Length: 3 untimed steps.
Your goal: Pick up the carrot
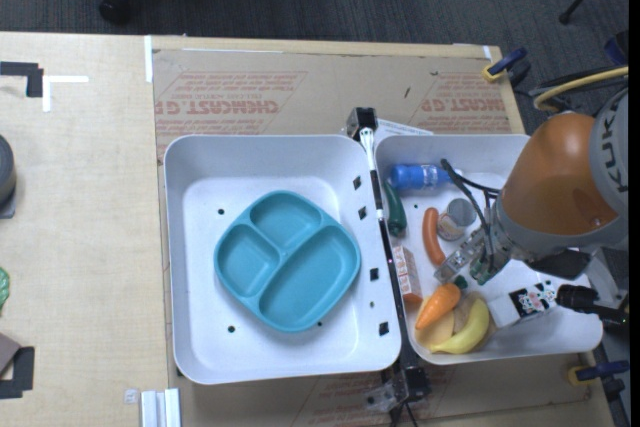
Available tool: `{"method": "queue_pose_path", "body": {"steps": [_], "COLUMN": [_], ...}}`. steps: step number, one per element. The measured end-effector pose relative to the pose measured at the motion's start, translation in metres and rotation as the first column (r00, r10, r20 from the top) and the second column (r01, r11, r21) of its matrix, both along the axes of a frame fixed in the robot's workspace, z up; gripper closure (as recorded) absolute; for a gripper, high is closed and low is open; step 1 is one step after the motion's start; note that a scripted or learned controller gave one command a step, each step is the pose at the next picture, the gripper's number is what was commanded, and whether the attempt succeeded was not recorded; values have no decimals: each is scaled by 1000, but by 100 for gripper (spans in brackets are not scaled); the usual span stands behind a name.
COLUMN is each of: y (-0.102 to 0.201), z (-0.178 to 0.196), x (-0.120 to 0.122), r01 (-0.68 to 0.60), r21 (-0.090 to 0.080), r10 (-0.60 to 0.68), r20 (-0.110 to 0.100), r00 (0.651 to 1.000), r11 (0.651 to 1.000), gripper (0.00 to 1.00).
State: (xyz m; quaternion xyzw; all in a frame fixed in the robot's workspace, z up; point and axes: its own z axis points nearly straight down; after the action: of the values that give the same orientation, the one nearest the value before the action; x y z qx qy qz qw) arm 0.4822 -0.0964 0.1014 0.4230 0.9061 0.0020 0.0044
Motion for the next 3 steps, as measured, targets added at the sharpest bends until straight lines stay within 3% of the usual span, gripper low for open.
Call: {"method": "queue_pose_path", "body": {"steps": [1,2,3], "y": [73,121,159], "z": [90,89,90], "x": [-3,31,24], "r01": [202,569,753], "r21": [-1,-2,-3], "r10": [-202,-569,-753], "r20": [-7,-8,-9], "r00": [979,822,658], "r11": [979,822,658], "gripper": [100,100,100]}}
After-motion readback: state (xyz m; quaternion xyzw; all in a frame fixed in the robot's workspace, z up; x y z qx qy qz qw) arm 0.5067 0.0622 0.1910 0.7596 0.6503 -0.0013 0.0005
